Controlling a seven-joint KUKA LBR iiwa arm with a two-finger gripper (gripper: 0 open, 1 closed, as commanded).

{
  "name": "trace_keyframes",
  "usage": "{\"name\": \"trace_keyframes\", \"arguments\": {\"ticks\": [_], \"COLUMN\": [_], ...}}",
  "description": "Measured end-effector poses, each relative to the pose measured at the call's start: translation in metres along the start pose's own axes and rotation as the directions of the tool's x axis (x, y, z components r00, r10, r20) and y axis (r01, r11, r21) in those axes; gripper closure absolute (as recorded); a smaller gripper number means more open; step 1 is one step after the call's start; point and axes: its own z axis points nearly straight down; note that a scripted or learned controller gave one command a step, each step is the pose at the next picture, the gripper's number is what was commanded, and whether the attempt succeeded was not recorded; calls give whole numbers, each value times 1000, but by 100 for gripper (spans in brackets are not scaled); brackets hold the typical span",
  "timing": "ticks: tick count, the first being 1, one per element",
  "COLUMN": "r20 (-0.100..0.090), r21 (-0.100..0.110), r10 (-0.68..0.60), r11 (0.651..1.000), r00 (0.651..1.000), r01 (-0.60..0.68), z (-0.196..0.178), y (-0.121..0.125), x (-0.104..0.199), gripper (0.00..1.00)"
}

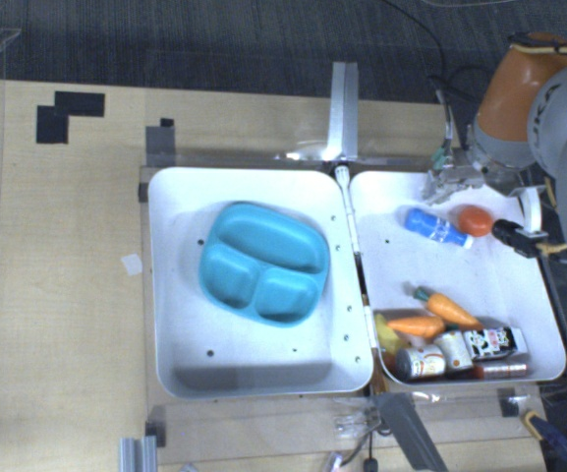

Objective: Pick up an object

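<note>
So the grey arm with the orange band (543,96) comes in from the right and its two-finger gripper (452,177) sits over the far corner of the right white bin (519,293), up near the back rim. Honestly can't tell whether it's apart or together, it's just a small metallic blur from this angle, and nothing visibly sits in it. Closest stuff to it: a blue cylindrical bottle with a white end (436,226) lying on its side just below the gripper, and a round red-orange ball-shaped thing (476,220) right beside that bottle's white end, looks like touching or nearly. Both are near the gripper but apart from it. The rest of the clutter is piled along the near edge of the same bin, well apart from the gripper: an orange carrot with a green tip (446,308), another orange carrot-like piece (417,326), something yellow (386,334), a small dark can (423,363) and a dark bottle with a black-and-white label (484,344). The left white bin (175,293) holds a blue plastic divided tray (261,262), sitting about mid-bin.
</note>
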Motion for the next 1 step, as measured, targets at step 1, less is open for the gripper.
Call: {"name": "trace_keyframes", "arguments": {"ticks": [1], "r20": [-16], "r21": [32], "r10": [40], "r11": [999], "r00": [999], "r01": [-40], "z": [-152], "y": [-3], "x": [26], "gripper": [100]}}
